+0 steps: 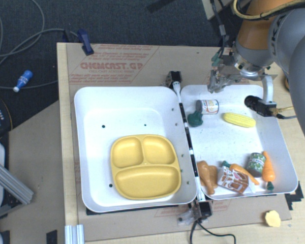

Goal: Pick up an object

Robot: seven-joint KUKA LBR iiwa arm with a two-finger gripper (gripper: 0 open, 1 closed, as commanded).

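The small can [210, 106] lies on its side just below the gripper [217, 83], whose jaws hang empty, their spread too blurred to tell, so this looks like the approach, calling for a short descent.

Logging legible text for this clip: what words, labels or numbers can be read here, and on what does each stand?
"CHEMCAST GP": large red print on the brown board under the bins, read roughly since it is faint.
Smaller red lines above and below it: too blurred to read.
Label on the small can in the right bin: too small to read.
Print on the snack packet: unreadable.
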